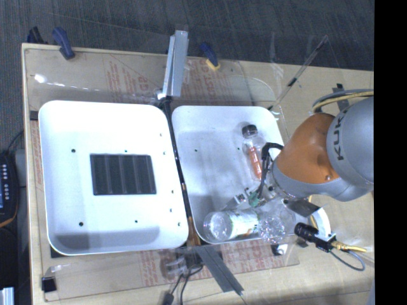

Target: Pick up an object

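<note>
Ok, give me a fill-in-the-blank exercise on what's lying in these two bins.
1. The dark ridged rectangular block lies in the ____ bin.
2. The clear plastic bottle lies on its side near the ____ edge of the right bin.
3. The slim orange tube with a dark cap lies in the ____ bin.
4. The arm has an ____ band above the wrist.

Missing words: left; bottom; right; orange
</note>
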